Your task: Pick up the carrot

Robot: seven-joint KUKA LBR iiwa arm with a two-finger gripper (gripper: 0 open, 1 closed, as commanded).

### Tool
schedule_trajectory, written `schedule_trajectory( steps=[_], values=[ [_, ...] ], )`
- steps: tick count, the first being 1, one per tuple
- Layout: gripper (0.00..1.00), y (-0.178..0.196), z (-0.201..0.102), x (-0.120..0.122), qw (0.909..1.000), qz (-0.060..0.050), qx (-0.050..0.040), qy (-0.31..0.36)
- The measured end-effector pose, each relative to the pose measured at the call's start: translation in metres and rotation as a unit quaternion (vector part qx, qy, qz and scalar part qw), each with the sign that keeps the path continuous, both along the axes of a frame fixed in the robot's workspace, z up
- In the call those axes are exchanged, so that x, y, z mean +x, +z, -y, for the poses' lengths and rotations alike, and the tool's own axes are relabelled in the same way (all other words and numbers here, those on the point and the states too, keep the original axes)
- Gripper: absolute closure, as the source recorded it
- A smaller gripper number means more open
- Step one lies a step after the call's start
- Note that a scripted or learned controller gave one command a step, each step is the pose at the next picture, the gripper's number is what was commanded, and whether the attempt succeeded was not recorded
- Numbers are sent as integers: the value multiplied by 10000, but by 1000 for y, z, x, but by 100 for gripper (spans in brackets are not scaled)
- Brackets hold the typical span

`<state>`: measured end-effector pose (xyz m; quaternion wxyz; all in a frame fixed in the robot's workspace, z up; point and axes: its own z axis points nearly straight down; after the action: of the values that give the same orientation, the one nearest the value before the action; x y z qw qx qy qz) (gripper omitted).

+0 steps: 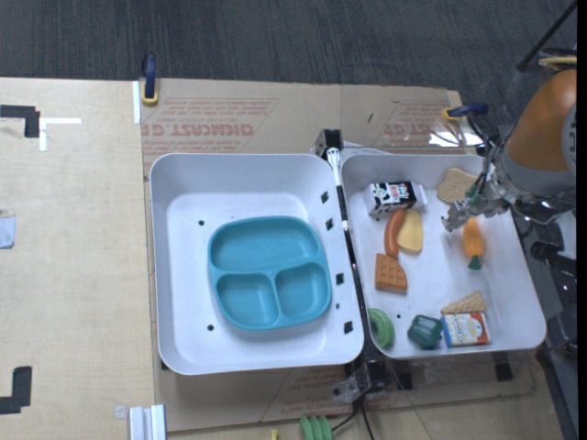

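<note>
Green-tipped carrot (pixel 471 242) just beside gripper (pixel 463 212), right bin (pixel 514 337).

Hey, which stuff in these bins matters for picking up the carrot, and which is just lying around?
For the job:
carrot
claw, just above the carrot

Just lying about:
teal divided plate in the left bin
milk carton
hot dog
waffle
juice box
toast slice
</note>
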<state>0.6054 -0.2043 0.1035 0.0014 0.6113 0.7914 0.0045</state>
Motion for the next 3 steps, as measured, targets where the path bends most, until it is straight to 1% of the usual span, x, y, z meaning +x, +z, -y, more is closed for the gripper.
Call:
schedule_trajectory(
  steps=[1,2,3],
  values=[
    [100,38,-101,8,9838,-43,-28,-1791],
    [100,197,-34,10,10000,-25,-53,-59],
    [0,196,-34,10,10000,-28,-51,-53]
  ],
)
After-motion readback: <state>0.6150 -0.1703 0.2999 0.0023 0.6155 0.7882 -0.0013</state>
